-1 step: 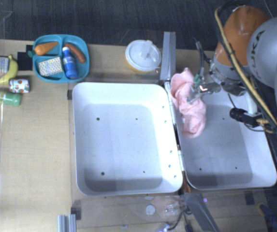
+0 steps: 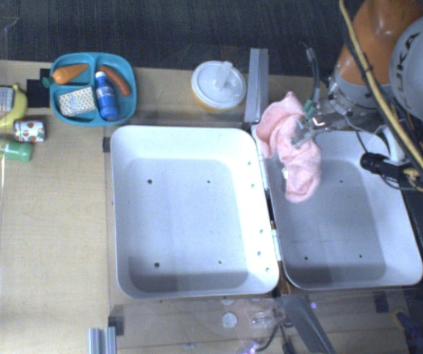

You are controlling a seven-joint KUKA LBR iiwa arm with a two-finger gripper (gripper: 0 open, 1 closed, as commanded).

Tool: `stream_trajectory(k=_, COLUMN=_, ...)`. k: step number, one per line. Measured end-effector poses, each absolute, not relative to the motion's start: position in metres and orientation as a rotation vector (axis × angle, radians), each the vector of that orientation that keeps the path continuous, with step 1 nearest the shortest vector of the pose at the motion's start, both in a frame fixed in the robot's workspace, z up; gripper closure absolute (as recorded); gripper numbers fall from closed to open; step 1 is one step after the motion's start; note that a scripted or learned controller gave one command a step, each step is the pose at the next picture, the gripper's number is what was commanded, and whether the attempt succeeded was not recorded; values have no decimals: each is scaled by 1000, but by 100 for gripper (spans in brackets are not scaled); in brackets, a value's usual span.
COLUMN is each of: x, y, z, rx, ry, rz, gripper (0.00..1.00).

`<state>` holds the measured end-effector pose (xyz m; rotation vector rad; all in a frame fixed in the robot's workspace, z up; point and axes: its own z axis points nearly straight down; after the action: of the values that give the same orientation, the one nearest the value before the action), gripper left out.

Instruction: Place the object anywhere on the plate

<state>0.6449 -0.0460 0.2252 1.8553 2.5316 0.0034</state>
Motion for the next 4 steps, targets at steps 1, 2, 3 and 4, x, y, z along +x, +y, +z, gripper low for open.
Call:
stream_trajectory(k=1, x=630, y=-4, z=232, rx=1311, ry=2852, rz=3, gripper=100)
stream_trajectory(k=2, x=611, y=47, z=221, rx=716, ry=3057, rz=3, gripper=100)
stream_trajectory(k=3, x=598, y=90, z=230, rx=92, ry=3136, rz=4, gripper=100)
stream_trajectory(k=4, x=583, y=148, z=226, rx=-2, ry=3136, rz=5, gripper=100)
